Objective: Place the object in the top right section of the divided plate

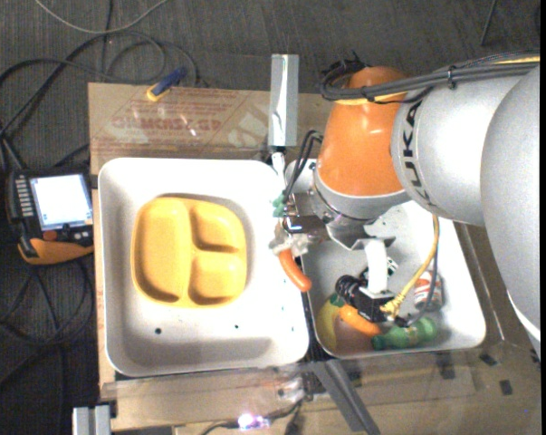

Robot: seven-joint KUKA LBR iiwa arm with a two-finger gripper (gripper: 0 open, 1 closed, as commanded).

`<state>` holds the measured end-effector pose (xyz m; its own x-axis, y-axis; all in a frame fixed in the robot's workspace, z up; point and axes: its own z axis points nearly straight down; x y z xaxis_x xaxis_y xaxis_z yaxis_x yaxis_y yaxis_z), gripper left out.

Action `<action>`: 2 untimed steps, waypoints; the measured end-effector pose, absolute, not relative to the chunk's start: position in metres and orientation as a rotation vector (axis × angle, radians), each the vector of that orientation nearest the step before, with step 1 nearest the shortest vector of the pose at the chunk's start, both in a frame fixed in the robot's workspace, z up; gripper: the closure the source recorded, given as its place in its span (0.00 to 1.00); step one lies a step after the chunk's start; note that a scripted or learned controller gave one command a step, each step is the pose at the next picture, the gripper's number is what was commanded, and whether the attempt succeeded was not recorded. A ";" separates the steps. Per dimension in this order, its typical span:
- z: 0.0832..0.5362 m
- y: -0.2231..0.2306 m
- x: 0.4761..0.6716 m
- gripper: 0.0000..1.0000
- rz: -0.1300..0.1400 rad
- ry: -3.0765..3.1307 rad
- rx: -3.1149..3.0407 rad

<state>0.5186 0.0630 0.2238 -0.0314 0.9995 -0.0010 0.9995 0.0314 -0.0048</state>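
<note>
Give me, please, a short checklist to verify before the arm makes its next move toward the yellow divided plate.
1. Small orange carrot-shaped object between the gripper fingers: cannot tell; it hangs just below them, over the rims between the bins.
2. Yellow divided plastic plate flat in the left white bin: ok.
3. Top right section of the plate free of objects: ok.
4. Object over that section: not ok; it is at the plate's right, outside it.
5. Other toys lie in the right white bin, off the path: ok.

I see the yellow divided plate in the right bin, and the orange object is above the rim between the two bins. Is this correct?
One detail is wrong: the camera view shows the yellow divided plate in the left bin, not the right bin. The orange object is indeed above the rim between the two bins.
</note>
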 end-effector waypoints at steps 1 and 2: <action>0.261 0.112 0.497 1.00 0.005 -2.190 -2.251; 0.277 0.099 0.484 1.00 0.004 -2.216 -2.224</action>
